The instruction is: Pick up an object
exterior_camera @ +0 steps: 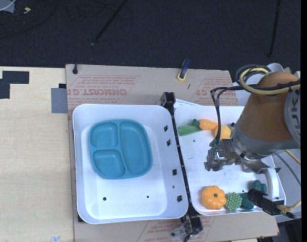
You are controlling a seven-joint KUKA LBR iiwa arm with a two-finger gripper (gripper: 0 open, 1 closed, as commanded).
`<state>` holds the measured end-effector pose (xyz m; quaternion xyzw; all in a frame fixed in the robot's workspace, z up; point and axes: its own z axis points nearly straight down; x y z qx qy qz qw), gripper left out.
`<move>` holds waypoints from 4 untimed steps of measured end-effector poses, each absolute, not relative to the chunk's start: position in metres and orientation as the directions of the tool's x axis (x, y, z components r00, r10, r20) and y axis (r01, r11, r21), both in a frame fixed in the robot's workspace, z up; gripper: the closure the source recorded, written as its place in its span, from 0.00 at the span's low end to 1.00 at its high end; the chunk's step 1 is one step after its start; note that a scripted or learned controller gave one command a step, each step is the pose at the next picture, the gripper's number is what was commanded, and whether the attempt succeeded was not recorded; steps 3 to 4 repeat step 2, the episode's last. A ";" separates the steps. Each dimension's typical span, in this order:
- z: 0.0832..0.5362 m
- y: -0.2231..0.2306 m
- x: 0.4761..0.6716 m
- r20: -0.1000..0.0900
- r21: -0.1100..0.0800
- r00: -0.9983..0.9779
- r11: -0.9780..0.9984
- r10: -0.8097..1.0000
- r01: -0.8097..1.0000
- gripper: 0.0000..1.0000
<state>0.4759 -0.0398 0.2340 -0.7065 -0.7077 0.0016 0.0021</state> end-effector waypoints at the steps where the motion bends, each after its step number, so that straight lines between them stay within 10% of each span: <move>1: 0.222 -0.056 0.476 0.000 -0.006 0.002 -0.002 1.000 1.000 1.00; 4: 0.227 -0.055 0.470 0.001 -0.005 0.003 -0.003 1.000 1.000 1.00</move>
